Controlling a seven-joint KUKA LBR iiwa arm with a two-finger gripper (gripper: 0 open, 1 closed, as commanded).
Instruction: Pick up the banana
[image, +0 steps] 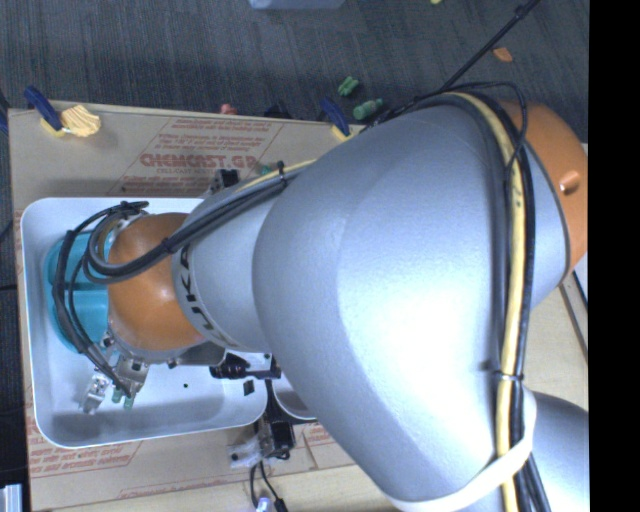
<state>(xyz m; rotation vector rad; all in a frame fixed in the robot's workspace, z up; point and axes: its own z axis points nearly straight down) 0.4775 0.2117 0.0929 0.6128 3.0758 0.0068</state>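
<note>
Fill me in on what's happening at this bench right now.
The grey arm has reached from the right across the bench and down into the left white bin. Its gripper sits low near the bin floor at the front left. The arm's bulk covers most of the bin, and I can't make out a banana or anything between the fingers.

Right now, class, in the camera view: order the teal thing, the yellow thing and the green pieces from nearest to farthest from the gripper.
From the gripper:
1. Teal thing, in the left bin, just above it.
2. Yellow thing, at the bench's top left corner.
3. Green pieces, beyond the bench, top middle.
</note>
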